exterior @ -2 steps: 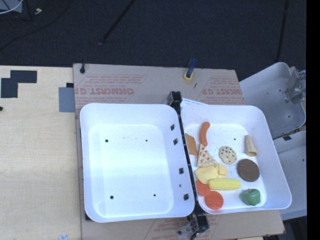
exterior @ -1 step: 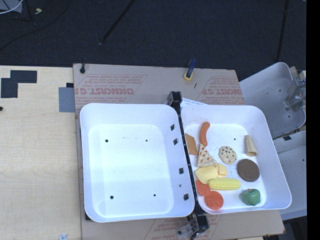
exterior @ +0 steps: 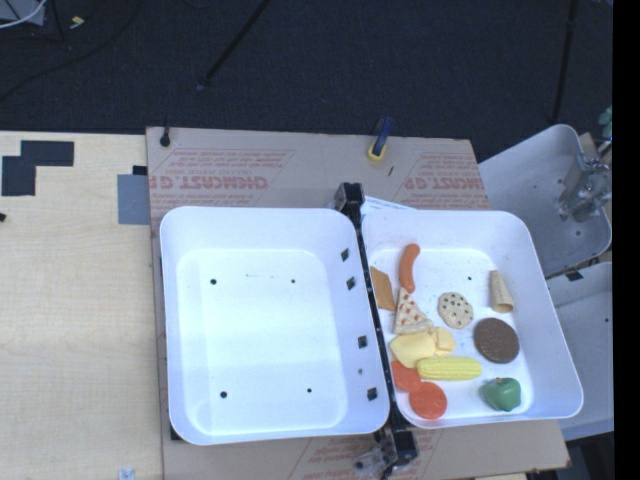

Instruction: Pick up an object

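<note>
The right white bin [exterior: 545, 268] holds several toy foods. A red sausage [exterior: 409, 266] lies near its back left, with an orange bread wedge [exterior: 381, 288] and a pizza slice [exterior: 408, 311] beside it. A speckled cookie [exterior: 455, 309], a cone [exterior: 500, 291] and a brown disc [exterior: 496, 340] sit toward the right. Yellow pieces [exterior: 420, 346], a corn cob [exterior: 449, 369], a red round slice [exterior: 428, 400] and a green pepper [exterior: 502, 393] lie along the front.
The left white bin [exterior: 175, 268] adjoins the right one along a black divider [exterior: 365, 308]. Both rest on cardboard [exterior: 250, 173] with a blue-yellow clamp [exterior: 380, 138] at the back. A grey metal plate [exterior: 540, 173] stands at the right.
</note>
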Controlling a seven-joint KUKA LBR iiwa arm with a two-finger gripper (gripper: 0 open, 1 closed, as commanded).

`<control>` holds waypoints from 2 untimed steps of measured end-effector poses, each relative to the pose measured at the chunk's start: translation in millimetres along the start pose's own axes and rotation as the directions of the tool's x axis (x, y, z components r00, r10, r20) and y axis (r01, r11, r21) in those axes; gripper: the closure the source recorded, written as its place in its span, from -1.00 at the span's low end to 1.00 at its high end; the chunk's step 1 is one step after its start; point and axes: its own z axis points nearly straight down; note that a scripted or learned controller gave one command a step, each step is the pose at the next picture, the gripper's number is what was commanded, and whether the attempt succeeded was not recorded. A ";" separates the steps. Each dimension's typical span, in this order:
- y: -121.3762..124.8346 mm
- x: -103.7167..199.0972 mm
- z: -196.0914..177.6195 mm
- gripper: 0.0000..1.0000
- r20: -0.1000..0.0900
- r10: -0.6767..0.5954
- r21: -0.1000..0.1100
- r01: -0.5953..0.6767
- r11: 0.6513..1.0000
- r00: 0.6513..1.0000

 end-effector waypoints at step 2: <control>0.0 11.7 0.0 1.00 0.000 -0.001 0.001 0.001 1.000 1.000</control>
